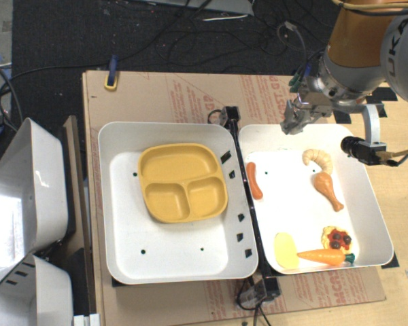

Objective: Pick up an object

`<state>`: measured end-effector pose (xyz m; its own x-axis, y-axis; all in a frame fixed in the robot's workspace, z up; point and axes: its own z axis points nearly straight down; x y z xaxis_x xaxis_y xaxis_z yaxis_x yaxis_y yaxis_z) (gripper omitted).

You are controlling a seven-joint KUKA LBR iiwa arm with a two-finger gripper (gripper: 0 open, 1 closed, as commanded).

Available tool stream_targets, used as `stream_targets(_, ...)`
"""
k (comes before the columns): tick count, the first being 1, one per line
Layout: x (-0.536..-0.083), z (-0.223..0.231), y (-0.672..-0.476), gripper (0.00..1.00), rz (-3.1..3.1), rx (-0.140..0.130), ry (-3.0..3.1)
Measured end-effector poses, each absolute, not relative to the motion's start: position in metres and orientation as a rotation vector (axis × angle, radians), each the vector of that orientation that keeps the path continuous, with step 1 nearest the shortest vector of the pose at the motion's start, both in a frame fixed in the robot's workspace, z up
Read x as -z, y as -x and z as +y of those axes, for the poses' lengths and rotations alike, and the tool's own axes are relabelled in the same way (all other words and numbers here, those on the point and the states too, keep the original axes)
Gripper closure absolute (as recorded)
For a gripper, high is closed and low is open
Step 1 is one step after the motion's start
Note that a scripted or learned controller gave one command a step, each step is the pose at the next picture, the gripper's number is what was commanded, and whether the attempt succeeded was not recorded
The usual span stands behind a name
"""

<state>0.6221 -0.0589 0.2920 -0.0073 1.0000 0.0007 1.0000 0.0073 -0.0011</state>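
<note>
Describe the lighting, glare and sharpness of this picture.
Camera view: even overhead light, soft shadows under the yellow tray and toy food; mild glare on the tilted white bin at left; both bins sharp; the gripper and the arm's orange band look slightly soft; the floor beyond is dark.

Two bins sit side by side on the counter [190, 100]. The left bin [115, 182] holds a divided tray [182, 182] toward its far right. In the right bin [374, 209], a sausage [255, 180] lies by the left wall, a shrimp [318, 157] and a drumstick [328, 189] toward the far right, and a flat slice [285, 250], a carrot [323, 255] and a small tart [336, 237] along the near edge. The pincer [294, 122] hangs above that bin's far rim.
</note>
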Motion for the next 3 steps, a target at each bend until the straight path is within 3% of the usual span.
stream_targets(2,-0.268,0.035,-0.589,1.00,-2.228,-0.003,2.211)
stream_targets(3,-0.239,0.086,-0.591,1.00,-2.228,-0.003,2.212)
